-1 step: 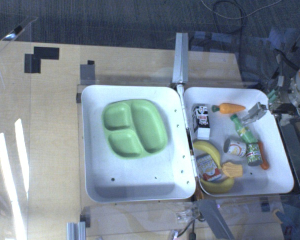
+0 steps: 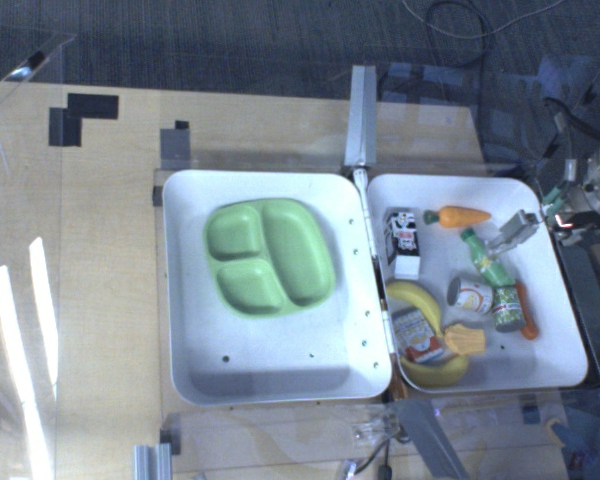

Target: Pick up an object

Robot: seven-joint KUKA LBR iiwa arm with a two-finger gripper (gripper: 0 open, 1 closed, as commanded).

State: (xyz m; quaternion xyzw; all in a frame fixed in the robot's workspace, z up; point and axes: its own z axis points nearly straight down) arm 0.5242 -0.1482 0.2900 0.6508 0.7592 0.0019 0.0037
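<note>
Green bottle [image 2: 483, 251] lies in the right bin [image 2: 565, 308], its long axis slanting up-right toward my claw [image 2: 515, 230], which sits just past its cap, nothing visibly gripped; whether the claw's spread or closed, I cannot tell.

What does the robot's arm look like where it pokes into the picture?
At the right edge, past the right bin, the arm looks like pale grey metal blocks with a touch of orange above and a tiny red light. A slim grey end effector sticks out from it, shaped like a flat metal stick.
</note>
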